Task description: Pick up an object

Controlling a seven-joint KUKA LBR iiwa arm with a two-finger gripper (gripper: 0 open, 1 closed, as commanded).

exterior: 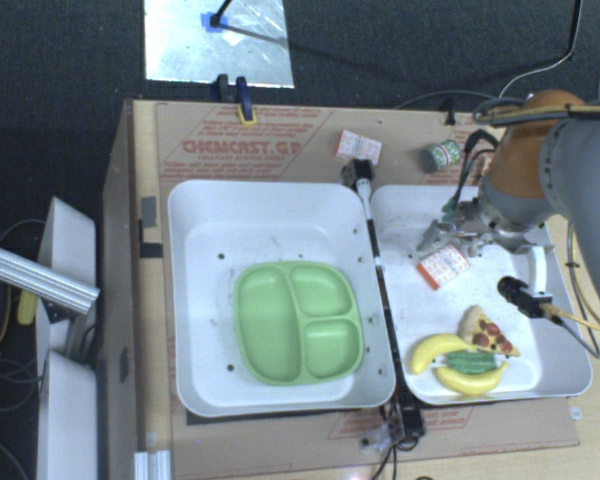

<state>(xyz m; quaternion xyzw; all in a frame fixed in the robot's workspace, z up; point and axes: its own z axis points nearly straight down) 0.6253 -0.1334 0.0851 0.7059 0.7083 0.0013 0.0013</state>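
My gripper point(446, 242) hangs open over the far part of the right bin point(400, 218), with nothing between its fingers. Just in front of it lies a small red and white box point(443, 266), flat on the bin floor and close to the fingertips. Nearer the front of the same bin rest a toy pizza slice point(486, 330), a yellow banana point(432, 349) and a green vegetable point(471, 362) lying on the banana. The left bin point(195, 268) holds a green divided plate point(298, 320).
On the cardboard behind the bins sit a small green and white can point(442, 155) and a white paper tag point(359, 147). A black divider rail point(374, 258) runs between the two bins. The arm's grey body and orange band point(525, 158) cover the right bin's far right corner.
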